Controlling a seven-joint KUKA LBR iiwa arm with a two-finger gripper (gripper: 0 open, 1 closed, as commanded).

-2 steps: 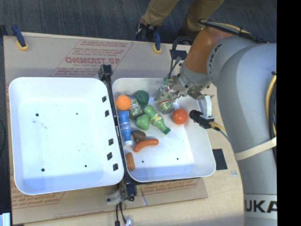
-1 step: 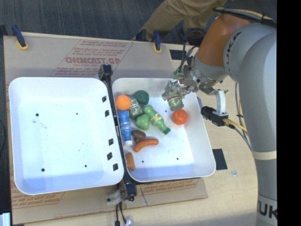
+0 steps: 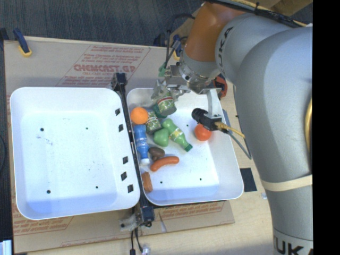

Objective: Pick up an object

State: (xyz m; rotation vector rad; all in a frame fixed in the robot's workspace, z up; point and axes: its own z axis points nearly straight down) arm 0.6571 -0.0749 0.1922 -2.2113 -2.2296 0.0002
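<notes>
Crowding is your risk: the end effector, whose grip state you cannot tell from here, hangs over the toys heaped at the back left of the right bin, so it may nudge neighbours and come up bare.

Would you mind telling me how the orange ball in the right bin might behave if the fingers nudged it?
The orange ball looks round and smooth, so it would probably roll. It sits against the bin wall and the blue bottle, which may limit its travel.
</notes>
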